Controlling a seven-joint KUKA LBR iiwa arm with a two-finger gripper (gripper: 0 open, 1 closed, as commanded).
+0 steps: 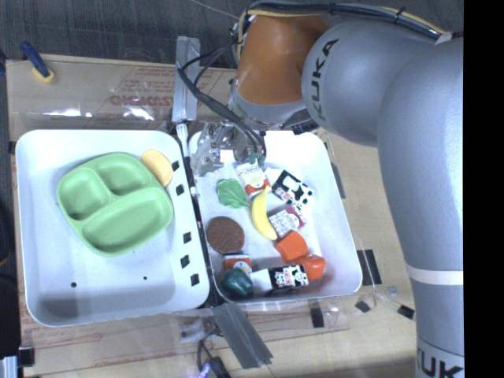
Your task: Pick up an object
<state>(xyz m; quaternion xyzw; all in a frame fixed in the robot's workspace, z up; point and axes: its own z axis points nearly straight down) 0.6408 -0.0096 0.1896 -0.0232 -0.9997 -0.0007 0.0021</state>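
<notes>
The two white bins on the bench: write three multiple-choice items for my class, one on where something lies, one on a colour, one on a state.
1. Where does the green divided plate lie?
A. in the left bin
B. in the right bin
C. on the bench outside the bins

2. What colour is the banana?
A. red
B. yellow
C. blue

3. How does the gripper stand?
A. lifted high with the banana in it
C. low over the far end of the right bin, above the small items
B. resting on the green plate

Key: 1 A, the plate sits on the floor of the left bin beside a small yellow piece. 2 B, its curved body is plainly yellow. 3 C, the metal gripper hangs at the bin's top left corner, and the banana lies on the bin floor.
</notes>
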